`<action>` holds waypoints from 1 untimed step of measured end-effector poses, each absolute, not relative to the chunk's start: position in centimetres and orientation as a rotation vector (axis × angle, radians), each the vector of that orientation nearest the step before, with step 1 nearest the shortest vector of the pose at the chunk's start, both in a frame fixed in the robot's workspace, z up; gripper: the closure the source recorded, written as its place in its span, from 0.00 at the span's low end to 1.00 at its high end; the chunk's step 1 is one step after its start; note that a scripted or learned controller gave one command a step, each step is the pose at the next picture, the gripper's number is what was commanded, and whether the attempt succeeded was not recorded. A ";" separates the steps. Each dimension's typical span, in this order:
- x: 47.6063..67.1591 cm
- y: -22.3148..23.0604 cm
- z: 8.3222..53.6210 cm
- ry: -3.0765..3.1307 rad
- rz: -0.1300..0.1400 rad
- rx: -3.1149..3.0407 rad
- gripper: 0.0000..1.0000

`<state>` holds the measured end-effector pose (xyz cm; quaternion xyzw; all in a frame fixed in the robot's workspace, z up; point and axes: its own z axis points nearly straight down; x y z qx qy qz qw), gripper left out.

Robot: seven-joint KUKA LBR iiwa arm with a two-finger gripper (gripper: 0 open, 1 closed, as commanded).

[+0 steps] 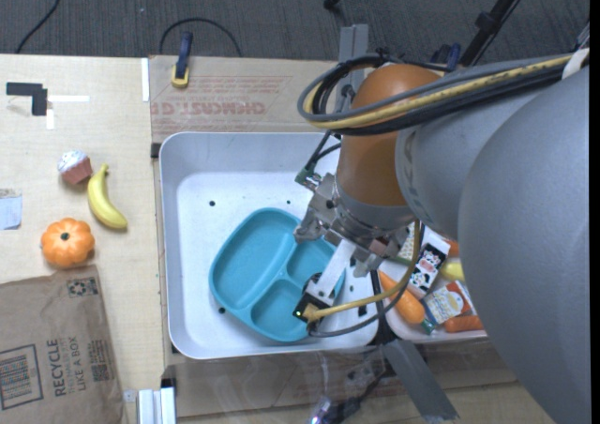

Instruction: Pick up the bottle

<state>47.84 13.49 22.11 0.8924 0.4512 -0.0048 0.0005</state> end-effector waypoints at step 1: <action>52.4 15.0 9.1 1.104 -0.008 2.941 0.00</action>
